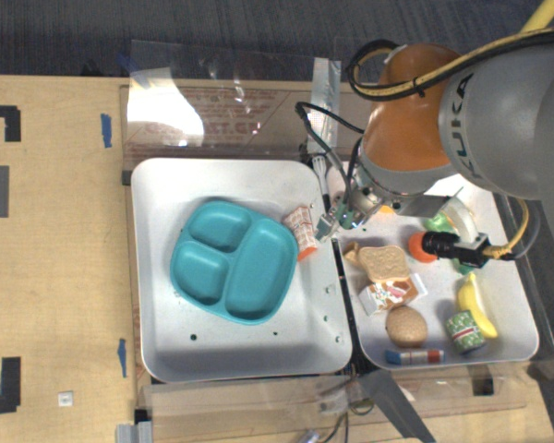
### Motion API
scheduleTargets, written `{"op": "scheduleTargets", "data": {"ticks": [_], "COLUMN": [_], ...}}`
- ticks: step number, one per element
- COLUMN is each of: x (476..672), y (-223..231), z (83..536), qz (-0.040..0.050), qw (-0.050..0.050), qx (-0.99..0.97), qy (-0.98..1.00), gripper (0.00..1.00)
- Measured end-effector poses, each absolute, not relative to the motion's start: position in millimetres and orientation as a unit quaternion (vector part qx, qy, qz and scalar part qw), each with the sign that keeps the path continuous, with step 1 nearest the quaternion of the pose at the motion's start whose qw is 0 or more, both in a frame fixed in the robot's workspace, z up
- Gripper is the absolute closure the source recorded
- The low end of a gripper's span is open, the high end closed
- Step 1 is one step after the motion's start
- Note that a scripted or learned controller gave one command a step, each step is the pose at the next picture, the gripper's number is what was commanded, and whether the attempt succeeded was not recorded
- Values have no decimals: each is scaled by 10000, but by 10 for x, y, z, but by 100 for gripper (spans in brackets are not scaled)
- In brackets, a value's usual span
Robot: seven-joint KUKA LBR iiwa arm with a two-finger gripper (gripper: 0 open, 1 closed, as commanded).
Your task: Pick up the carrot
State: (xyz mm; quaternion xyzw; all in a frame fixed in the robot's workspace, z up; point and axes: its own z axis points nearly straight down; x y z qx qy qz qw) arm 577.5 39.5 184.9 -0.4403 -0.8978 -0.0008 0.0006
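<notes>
Gripper (337,218) low over the wall between the two bins, at its far end, wrist above it to the right. Opening cannot be judged from this angle, and I see nothing gripped.

Carrot (417,248): in the right bin (522,340), upper middle. Short orange body with a green tuft (437,221) just above it, partly covered on its right side. It lies apart from my gripper, to the right of it.

Right bin, other contents: bread slice (383,262) just left of the carrot; red-and-white packet (393,293) touching the bread's near edge; brown rounded item (406,326) below that. Banana (475,307) near the right wall, green can (463,331) against its lower end. Marker (415,356) along the near wall.

Left bin (166,349): teal divided plate (233,261) in the middle. Small orange-and-white pack (302,231) against the plate's right rim, just left of my gripper.
</notes>
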Motion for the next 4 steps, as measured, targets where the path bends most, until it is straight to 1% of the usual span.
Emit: {"op": "scheduleTargets", "data": {"ticks": [1, 2, 3, 4], "x": [6366, 5529, 6000, 6340], "y": [-61, -45, 6, -276], "z": [1854, 2608, 1815, 1856], "qz": [-3, -9, 3, -7], "qw": [-28, -24, 26, -32], "qx": [-3873, -2560, -2891, -3144], "qy": [-9220, -9667, -9573, -9493], "gripper": [100, 100, 100, 100]}}
